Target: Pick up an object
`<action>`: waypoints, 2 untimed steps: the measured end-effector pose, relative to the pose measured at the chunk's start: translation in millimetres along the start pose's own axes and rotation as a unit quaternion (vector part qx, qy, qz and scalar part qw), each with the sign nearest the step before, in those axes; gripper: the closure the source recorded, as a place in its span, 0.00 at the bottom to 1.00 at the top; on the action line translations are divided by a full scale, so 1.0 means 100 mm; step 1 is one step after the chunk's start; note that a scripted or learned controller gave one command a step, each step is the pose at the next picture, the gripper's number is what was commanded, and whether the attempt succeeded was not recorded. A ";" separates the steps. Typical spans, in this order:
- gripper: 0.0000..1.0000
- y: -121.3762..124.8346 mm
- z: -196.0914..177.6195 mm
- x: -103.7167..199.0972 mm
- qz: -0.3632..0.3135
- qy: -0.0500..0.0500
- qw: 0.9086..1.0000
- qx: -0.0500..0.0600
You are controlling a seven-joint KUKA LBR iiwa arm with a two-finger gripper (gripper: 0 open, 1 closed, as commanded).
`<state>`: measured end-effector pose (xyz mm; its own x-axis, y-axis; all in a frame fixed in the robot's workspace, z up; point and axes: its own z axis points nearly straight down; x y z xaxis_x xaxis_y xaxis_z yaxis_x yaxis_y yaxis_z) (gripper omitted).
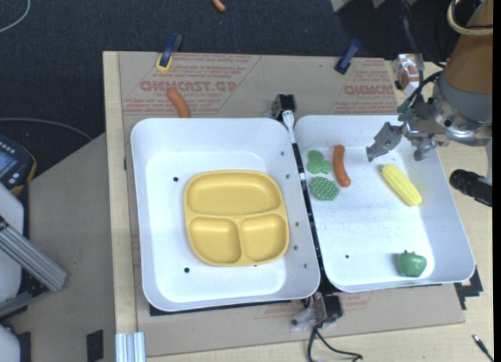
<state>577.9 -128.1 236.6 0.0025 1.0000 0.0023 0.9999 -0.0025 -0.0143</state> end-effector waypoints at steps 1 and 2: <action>0.00 0.02 -0.08 0.00 -0.001 -0.001 1.000 -0.007; 0.00 0.08 0.37 -0.02 -0.001 -0.001 1.000 -0.004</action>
<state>585.1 -130.3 199.7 0.0004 1.0000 0.0012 1.0000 -0.0004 -0.0055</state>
